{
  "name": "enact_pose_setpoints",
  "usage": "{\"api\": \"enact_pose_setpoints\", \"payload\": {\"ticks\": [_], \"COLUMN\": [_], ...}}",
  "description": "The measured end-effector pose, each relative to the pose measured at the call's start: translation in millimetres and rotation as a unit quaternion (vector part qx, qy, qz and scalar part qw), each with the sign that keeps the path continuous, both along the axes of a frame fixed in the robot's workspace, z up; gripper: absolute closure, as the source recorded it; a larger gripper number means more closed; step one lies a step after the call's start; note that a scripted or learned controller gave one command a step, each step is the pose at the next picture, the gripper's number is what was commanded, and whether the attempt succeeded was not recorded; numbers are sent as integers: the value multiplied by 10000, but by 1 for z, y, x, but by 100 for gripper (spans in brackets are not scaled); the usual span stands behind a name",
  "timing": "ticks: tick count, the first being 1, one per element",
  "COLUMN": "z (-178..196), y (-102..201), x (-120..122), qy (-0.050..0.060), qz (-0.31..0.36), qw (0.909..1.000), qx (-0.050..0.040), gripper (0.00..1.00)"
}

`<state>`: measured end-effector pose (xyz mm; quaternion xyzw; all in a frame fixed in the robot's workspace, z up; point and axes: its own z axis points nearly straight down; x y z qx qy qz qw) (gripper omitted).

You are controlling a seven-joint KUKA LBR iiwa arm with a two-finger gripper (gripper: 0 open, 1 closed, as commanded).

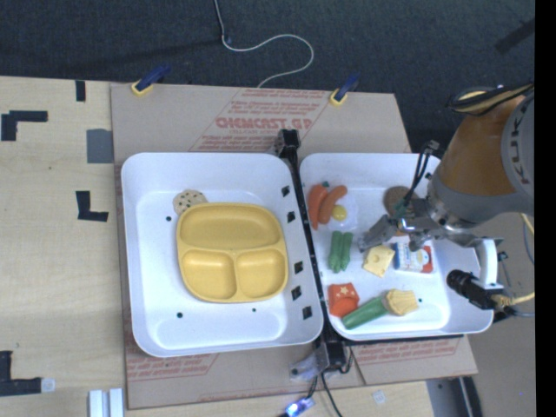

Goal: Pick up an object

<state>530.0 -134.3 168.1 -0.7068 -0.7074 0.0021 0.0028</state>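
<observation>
On the left side of the desk (52, 233), the left bin (143, 259) holds a yellow divided plate (232, 252) with a small cookie (187, 201) just beyond its far-left corner. Between the bins runs a black divider (300, 233).

The right bin (434, 320) is crowded: an orange-red sausage-like toy (325, 201) near the divider, a green pod (340, 248) below it, a red block (343, 298) nearer the front, a green-and-yellow corn toy (380, 308) beside it, a pale yellow wedge (378, 261) near the middle, and a white carton with red and blue print (415, 258) just to its right.

The hand (393, 227) hangs low over the middle of the right bin, with the grey and orange arm (486, 172) reaching in from the right. Its fingers seem spread, one dark finger (376, 232) slanting toward the wedge, and nothing sits between them, so I judge it released and empty.

The likeliest target is the yellow wedge, lying just below and beside the fingertips, touching or nearly touching the carton. That closeness is the risk: closing here could catch the carton's edge, or pinch both and drop them. The wedge looks small and slanted, so it may squirt out sideways. A descent slightly off could also nudge the green pod instead.
</observation>
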Motion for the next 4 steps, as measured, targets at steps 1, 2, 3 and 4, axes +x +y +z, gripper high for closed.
{"api": "enact_pose_setpoints", "payload": {"ticks": [1,2,3,4], "z": [-46,-85,-73,-28], "y": [-4,-3,-4,-5], "x": [2,2,3,11], "qy": [2,-29,-38,-46], "qz": [-1,4,1,3], "qw": [10000,10000,10000,10000], "qx": [0,-3,-13,-8], "gripper": [0,0,100,100]}}
